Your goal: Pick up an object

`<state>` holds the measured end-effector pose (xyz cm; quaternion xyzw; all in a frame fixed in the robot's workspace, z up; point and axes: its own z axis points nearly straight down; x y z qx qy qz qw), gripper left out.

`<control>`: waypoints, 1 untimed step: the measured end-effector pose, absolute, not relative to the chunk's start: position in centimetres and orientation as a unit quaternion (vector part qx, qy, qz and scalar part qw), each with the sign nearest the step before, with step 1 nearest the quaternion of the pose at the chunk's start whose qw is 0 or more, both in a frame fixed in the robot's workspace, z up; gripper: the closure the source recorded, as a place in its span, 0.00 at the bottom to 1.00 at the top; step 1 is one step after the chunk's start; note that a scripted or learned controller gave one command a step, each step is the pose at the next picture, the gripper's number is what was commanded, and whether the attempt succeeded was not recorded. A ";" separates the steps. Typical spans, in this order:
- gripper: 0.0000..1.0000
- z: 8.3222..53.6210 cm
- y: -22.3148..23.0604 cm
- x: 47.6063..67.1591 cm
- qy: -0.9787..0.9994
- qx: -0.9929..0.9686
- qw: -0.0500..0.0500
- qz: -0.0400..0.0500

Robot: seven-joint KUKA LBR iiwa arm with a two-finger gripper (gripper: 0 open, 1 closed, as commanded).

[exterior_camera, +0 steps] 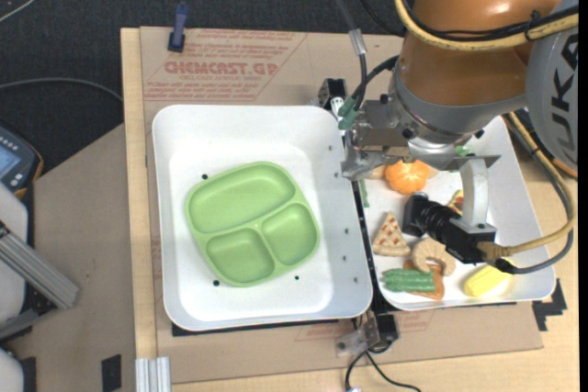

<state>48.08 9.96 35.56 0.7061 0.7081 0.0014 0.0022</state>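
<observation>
The grey arm with its broad orange band [478, 5] reaches in from 3 o'clock and hangs over the upper half of the right shallow white bin [533, 225]. Its gripper [413, 153] sits low at about 10 o'clock in that bin, right over a small round orange fruit [407, 177]. The wrist hides it, so I cannot tell whether the gripper is apart, together or clamped on anything. The other pickable things lie along the near side of the same bin. A triangular toy pizza slice [390, 238] is at 8 o'clock, and a brown pretzel-shaped biscuit [430, 256] is just beside it towards 6 o'clock. A green bean pod [410, 282] touches the biscuit's lower edge at 7 o'clock, and a yellow rounded block [487, 282] is at 5 o'clock. The left shallow white bin [175, 142] holds a light green three-compartment plastic plate [253, 222] lying flat near its centre. Both bins rest on a brown cardboard sheet with red lettering [220, 60], and a small blue clip [177, 28] sits at the sheet's 11 o'clock edge.
</observation>
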 end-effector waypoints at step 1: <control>1.00 40.9 15.3 47.9 0.709 0.705 0.001 0.004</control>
